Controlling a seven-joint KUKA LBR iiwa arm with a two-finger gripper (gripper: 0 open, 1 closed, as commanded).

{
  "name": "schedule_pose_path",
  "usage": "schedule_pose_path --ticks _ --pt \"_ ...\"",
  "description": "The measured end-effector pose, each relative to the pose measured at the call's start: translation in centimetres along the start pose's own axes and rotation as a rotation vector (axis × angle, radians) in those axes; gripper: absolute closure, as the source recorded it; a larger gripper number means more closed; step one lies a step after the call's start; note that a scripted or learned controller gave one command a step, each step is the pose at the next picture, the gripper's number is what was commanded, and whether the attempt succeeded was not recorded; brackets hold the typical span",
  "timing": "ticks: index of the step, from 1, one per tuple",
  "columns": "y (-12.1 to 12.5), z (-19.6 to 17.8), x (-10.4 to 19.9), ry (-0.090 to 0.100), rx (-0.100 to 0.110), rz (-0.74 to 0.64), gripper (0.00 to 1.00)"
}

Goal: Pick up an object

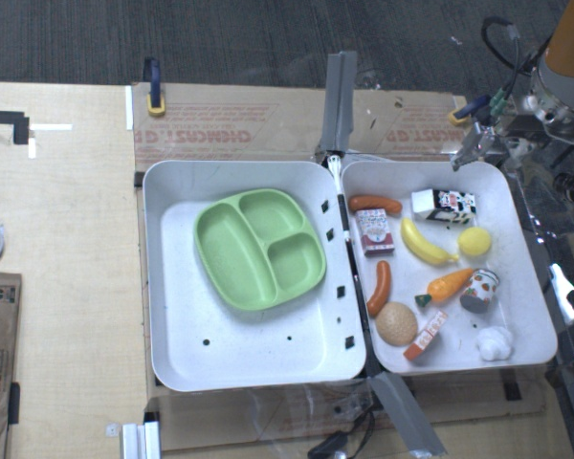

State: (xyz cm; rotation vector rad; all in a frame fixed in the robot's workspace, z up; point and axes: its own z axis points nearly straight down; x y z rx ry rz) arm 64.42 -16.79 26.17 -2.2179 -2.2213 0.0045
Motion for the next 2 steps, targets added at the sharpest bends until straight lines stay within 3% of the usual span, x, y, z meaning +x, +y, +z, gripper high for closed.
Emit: schedule_pose_path --ticks 1,2 --pt "-2.0 13.8 3.5 0.0 -0.001 -0.235 0.0" --pt "-3.9 17.1 3.2 0.0 -0.001 -0.32 0.0"
